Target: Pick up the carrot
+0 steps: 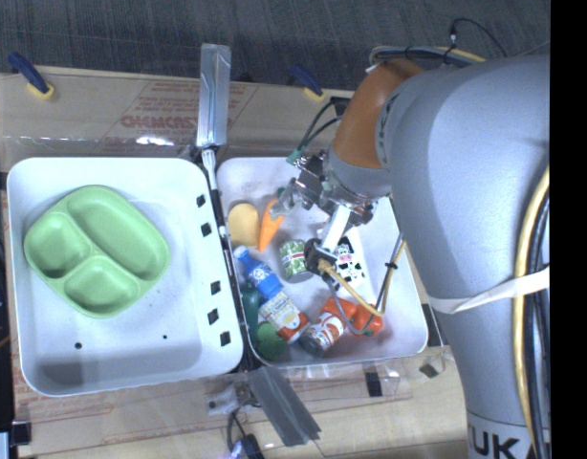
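Over in the right bin [408, 338], up near its top left corner, sits the carrot [271, 224], an orange wedge with a green tuft, leaning against a yellow lemon [242, 222] on its left. Just below it there's a small green can [293, 258], and further down a blue bottle [267, 290] and a clutter of red-capped pieces.

And the gripper [295, 195] is right there, hovering at the carrot's upper end, arm [466, 180] sweeping in from the right. How the fingers stand I cannot tell; the wrist hides them from this angle, and nothing is visibly between them.

Now, the handling: it looks like a toy carrot, so likely light, stiff and smooth-skinned, probably slippery under hard pads. That taper is the worry: squeeze near the thin tip and it may squirt out. Best bet is the thick middle, fingers across its width, clear of the lemon that crowds one side.

The left bin [45, 371] has a green plate [95, 250], well apart from the action.
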### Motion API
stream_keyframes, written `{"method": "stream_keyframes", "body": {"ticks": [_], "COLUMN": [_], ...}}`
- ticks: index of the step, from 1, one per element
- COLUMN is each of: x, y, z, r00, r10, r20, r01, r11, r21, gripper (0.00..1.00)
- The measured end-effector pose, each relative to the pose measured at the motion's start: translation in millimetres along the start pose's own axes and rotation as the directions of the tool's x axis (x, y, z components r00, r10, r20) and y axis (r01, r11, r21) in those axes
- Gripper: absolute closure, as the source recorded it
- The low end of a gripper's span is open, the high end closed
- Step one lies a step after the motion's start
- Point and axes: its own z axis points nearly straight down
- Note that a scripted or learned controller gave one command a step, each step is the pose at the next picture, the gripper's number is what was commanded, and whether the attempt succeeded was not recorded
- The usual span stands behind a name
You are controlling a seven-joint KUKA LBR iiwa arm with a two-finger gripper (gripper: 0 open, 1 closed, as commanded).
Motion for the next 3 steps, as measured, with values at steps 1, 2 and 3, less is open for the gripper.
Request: {"method": "stream_keyframes", "body": {"ticks": [1, 2, 3], "x": [20, 21, 51], "y": [29, 29, -56], "z": [42, 32, -59], "r00": [0.999, 0.999, 1.000], "r10": [-0.045, -0.053, -0.017], "r20": [-0.002, -0.002, -0.004], "r01": [0.045, 0.053, 0.017], "r11": [0.999, 0.999, 1.000], "r21": [-0.003, -0.001, -0.004], "gripper": [0.00, 1.00, 1.00]}}
